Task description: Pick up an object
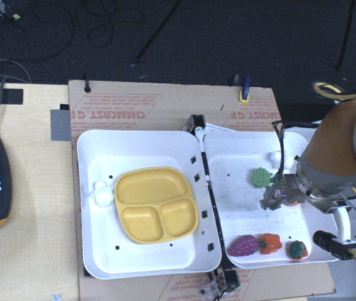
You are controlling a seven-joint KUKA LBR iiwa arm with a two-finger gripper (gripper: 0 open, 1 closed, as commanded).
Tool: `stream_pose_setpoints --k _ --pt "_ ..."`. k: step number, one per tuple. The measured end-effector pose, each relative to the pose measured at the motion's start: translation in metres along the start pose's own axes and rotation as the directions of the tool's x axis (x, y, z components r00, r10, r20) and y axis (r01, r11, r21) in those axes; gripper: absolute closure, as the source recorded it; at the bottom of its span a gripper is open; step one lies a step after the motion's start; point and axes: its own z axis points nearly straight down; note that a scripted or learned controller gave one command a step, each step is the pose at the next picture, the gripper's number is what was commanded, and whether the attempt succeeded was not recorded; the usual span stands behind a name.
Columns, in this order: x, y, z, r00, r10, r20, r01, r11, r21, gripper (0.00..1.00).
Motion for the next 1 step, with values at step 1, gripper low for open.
stream_pose_setpoints --k 1 --pt "0.1187 -0.0154 -0.0893 1.000 -0.003 -0.002 0.003 1.000 0.000 1.00"
